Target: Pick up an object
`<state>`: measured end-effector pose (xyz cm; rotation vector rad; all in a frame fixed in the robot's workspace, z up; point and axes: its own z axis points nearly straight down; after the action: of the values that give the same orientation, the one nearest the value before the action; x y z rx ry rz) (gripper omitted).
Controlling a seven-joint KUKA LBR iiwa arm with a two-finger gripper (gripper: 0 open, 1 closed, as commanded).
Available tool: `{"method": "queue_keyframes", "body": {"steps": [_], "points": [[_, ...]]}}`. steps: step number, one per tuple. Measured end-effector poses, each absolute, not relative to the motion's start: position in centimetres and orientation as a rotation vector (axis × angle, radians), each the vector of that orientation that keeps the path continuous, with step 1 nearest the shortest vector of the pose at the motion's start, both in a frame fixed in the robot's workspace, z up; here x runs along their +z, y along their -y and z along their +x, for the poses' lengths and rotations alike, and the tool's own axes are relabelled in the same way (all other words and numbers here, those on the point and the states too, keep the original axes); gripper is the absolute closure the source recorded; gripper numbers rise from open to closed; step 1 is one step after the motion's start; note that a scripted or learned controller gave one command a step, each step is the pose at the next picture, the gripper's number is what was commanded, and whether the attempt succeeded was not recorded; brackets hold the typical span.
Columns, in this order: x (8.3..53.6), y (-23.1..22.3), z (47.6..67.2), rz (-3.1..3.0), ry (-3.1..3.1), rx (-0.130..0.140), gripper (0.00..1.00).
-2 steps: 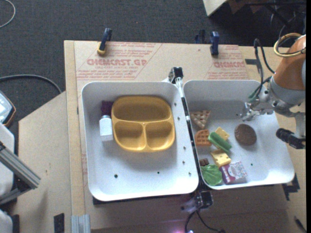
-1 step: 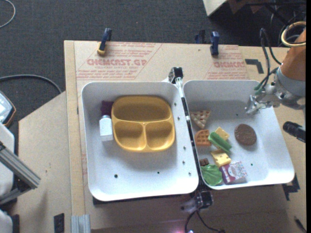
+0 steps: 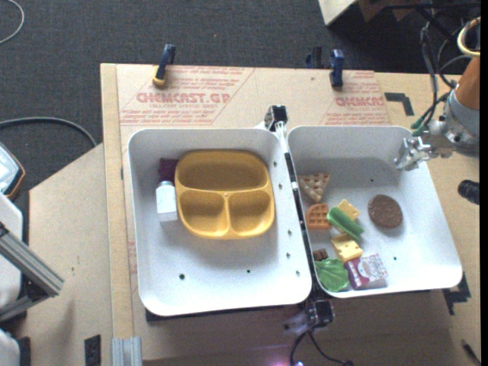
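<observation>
The hand (image 3: 406,155) hangs over the back-right corner of the right bin (image 3: 446,239), nothing between its fingers; whether they're apart or together I can't tell at this res. Step in hand, by my read: approach, no target committed yet. Best bet prob the brown round patty (image 3: 385,211), which lies alone on bare bin floor, nearest the hand and well apart from the rest, so fingers can straddle it w/o nudging neighbours. It's flat tho, so come straight down, fingers wide, close low at the floor or it'll slip out. The others crowd along the left wall of that bin: pretzel-ish brown piece (image 3: 313,184) at the back, orange waffle (image 3: 318,216) just in front of it, green pod (image 3: 345,223) lying across a yellow cheese wedge (image 3: 348,208), second yellow cheese block (image 3: 347,247), small dark brown chunk (image 3: 321,255), green leaf-like piece (image 3: 332,274) and a red-white packet (image 3: 372,271) touching at the front. A grasp there risks catching two at once. Count: 2 bins, 1 patty, 1 pretzel piece, 1 waffle, 1 pod, 2 cheese bits, 1 dark chunk, 1 leaf, 1 packet. Left bin (image 3: 145,265) has 1 yellow divided tray (image 3: 224,193), 1 small white bottle (image 3: 166,200) touching its left edge, 1 dark maroon item (image 3: 168,167) just behind the bottle.
</observation>
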<state>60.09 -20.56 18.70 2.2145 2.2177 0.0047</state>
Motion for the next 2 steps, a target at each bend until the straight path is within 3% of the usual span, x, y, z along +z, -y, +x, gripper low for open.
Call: {"method": "queue_keyframes", "body": {"steps": [1, 2], "points": [[22.8, 20.6, 60.2, 2.215, -2.218, 0.004, 1.00], [22.1, 15.3, 59.8, 2.219, -2.229, 0.000, 1.00]]}}
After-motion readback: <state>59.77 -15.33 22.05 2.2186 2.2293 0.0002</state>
